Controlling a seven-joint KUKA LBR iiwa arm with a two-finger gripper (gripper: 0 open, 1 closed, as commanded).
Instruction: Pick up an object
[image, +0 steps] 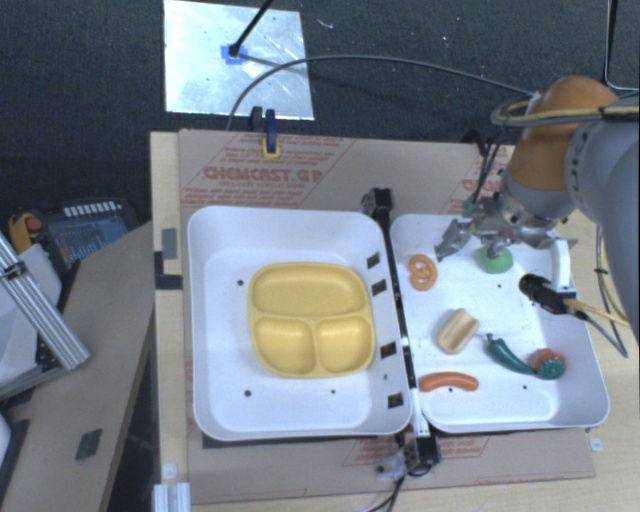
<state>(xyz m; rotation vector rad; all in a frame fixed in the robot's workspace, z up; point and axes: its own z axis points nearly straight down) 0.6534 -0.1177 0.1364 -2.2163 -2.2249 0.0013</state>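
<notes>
My gripper hangs over the back of the right bin, open, with its fingers spread. Just below and in front of it sits a small green object, which is not between the fingers. An orange pretzel lies to the left of the gripper. Further forward are a tan bread roll, a red sausage and a teal piece with an orange end.
The left bin holds a yellow divided plate. A black divider runs between the two bins. The arm comes in from the upper right, over the right bin's far corner.
</notes>
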